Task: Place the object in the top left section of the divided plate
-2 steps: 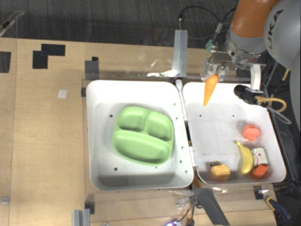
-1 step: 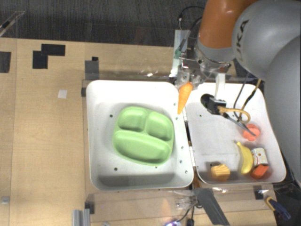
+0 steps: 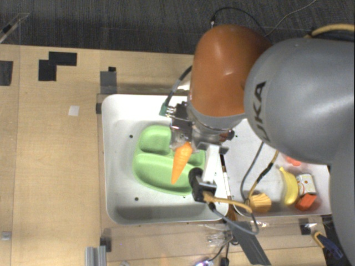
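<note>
— Where's the carrot [image 3: 180,162]?
— Right under the tool [image 3: 186,143], tip down over the green divided plate [image 3: 150,165] in the left bin [image 3: 119,204].
— Gripped?
— Can't tell.
— The arm [image 3: 288,93]?
— Reaching in from the right, wrist pointing down over the plate.

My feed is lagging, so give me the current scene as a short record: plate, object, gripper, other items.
plate: green divided plate in the left bin
object: orange carrot, upright with tip down, over the plate's right part
gripper: gripper right above the carrot's top; whether it grips the carrot cannot be told
arm: arm covers the plate's upper right
right bin: banana, a yellow piece, an orange-and-white item
task state: carrot not seen lying in the top left section
</note>
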### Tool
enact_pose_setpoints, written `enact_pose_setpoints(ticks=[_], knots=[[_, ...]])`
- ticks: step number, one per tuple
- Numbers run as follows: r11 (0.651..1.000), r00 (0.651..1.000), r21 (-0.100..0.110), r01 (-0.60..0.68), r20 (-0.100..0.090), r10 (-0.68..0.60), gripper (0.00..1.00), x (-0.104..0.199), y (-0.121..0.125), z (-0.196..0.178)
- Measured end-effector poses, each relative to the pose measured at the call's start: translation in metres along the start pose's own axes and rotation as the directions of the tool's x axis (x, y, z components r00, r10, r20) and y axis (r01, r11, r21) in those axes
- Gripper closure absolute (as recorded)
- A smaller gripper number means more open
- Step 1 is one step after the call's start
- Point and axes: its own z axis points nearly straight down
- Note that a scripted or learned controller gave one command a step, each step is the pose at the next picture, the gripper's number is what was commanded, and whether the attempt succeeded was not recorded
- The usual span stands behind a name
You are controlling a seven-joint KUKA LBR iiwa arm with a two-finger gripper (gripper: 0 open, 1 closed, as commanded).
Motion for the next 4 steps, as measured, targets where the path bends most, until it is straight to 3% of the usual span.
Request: enact_pose_setpoints(ticks=[1, 2, 3, 4], knots=[[0.996, 0.996, 0.0, -0.086, 0.001, 0.086, 1.0, 0.042, 0.038, -0.021], [0.991, 0.991, -0.001, -0.133, 0.0, 0.133, 1.0, 0.011, 0.061, -0.067], [0.981, 0.981, 0.001, -0.194, 0.001, 0.194, 1.0, 0.0, -0.006, -0.048], [0.962, 0.962, 0.0, -0.273, 0.001, 0.273, 1.0, 0.064, 0.072, -0.061]])
